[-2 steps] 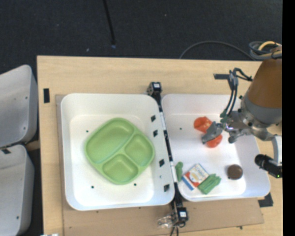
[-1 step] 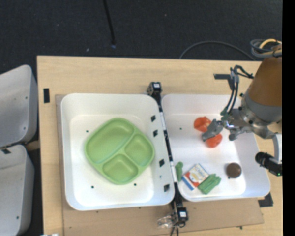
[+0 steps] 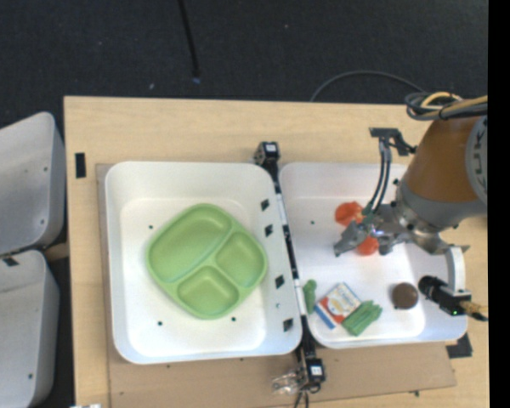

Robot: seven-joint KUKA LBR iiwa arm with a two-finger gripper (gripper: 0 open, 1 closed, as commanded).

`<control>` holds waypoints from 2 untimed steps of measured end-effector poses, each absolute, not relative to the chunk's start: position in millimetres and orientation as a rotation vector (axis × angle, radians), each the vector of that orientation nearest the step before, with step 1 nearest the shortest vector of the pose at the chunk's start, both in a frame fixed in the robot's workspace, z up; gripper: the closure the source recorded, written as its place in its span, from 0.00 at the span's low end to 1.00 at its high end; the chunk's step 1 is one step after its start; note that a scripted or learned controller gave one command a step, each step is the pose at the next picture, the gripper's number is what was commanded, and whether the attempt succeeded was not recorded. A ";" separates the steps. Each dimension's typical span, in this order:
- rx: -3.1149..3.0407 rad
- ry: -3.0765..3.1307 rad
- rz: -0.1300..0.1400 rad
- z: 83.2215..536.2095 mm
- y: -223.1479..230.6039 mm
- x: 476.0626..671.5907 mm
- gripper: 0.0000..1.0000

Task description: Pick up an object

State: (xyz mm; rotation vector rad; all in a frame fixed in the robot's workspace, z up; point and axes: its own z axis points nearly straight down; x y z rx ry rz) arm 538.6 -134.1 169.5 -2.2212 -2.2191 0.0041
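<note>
We see the arm reaching into the right bin, its gripper low over the bin floor among orange-red pieces. One orange piece lies just behind the gripper, and a second orange piece sits right at the tip; we cannot tell whether the jaws are open, closed, or gripping it. In front of the gripper lie a small printed packet and a green object touching it, and a brown round object rests beside them. A green strip lies against the bin's left wall. On the counter, the left bin holds a green divided plate.
</note>
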 end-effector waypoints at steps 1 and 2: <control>-2.220 -2.217 0.006 107.7 -136.6 531.2 0.00; -2.226 -2.216 0.002 100.4 -137.5 531.2 0.00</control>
